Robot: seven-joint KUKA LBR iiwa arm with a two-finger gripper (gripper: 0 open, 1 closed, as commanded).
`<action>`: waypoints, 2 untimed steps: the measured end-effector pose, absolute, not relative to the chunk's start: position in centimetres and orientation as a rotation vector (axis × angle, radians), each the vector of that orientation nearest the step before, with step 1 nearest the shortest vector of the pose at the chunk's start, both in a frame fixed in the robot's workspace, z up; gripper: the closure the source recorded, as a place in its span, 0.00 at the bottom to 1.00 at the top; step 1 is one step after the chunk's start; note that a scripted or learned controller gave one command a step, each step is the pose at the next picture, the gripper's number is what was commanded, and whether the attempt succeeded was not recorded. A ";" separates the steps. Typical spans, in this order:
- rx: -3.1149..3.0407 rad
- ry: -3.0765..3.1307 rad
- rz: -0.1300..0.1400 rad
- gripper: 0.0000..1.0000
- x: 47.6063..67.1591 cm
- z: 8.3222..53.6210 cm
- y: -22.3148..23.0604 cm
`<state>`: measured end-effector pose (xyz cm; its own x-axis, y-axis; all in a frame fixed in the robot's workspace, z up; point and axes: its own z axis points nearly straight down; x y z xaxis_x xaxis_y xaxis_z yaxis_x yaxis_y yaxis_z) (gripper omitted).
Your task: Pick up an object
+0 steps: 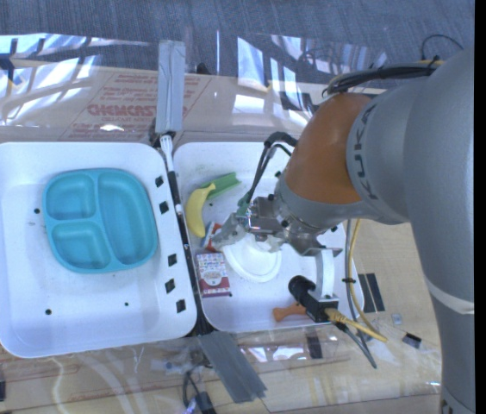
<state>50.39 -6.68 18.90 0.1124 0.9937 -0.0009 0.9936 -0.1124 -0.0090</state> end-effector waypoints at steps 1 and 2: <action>-2.339 -2.088 0.009 0.00 50.4 18.9 -6.7; -2.272 -2.162 0.007 0.00 57.3 18.9 -6.0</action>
